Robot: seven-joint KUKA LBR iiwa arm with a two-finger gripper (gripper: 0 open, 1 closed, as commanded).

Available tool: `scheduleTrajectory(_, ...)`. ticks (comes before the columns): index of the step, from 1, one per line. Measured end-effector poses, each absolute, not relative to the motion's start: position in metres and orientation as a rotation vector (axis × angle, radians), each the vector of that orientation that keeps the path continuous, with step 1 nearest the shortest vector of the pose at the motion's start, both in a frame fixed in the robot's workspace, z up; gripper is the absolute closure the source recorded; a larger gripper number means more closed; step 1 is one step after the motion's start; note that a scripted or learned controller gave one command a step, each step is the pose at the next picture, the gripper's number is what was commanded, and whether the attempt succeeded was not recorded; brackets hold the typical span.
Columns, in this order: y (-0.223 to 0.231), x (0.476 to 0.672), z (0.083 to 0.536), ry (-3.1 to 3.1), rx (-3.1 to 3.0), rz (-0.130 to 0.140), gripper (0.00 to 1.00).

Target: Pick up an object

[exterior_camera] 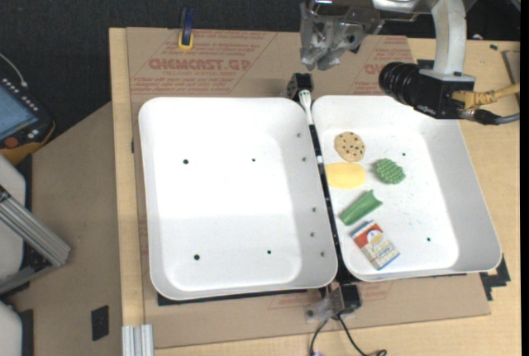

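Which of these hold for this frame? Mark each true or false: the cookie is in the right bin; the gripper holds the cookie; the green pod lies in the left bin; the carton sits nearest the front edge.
1. The cookie is in the right bin. True.
2. The gripper holds the cookie. False: it hangs above the bins' far edge, away from it.
3. The green pod lies in the left bin. False: it is in the right bin.
4. The carton sits nearest the front edge. True.

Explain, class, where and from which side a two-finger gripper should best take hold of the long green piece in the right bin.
Probably across the middle of the long green piece, coming straight down from above. It lies flat and slanted, narrow across its width, so fingers closing across the short sides should fit. Turn the gripper to match the slant; the yellow piece and the red and white packet lie close to its ends.
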State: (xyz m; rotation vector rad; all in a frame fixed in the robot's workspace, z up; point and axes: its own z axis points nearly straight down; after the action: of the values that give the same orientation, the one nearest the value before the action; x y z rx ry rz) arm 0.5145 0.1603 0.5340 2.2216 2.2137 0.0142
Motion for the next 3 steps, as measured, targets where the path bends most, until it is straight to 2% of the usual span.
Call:
scheduleTrajectory(1, 0.216, 0.547, 0.512, 2.227, 2.216, 0.002, 1.0)
scheduleTrajectory(2, 0.225, 0.516, 0.537, 2.224, 2.217, 0.008, 1.0)
scheduleTrajectory(3, 0.225, 0.518, 0.546, 2.222, 2.217, 0.01, 1.0)
